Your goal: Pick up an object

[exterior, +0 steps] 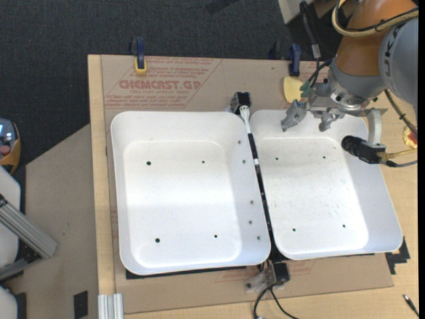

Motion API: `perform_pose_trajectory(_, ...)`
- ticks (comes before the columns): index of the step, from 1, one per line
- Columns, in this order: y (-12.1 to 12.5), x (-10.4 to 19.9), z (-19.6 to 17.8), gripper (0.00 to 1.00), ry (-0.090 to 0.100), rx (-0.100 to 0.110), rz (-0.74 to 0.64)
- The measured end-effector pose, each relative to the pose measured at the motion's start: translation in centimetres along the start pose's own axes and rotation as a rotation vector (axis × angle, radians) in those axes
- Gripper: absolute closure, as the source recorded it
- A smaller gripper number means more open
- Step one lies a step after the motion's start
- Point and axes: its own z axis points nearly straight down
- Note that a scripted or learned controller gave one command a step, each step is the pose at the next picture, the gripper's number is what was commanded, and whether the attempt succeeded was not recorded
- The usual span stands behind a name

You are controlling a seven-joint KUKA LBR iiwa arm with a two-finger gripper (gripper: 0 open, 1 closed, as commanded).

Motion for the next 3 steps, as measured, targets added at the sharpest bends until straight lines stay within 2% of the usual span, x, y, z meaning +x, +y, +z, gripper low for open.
perform_pose_trajectory(1,-3.8,-1.6,10.9,0.00,0.002,0.008,0.004)
perform_pose_trajectory(2,-3.5,-1.6,9.2,1.00,-0.001,-0.003,0.002)
perform_pose_trajectory(3,-0.8,1.8,-7.2,1.00,-0.002,-0.021,-0.006)
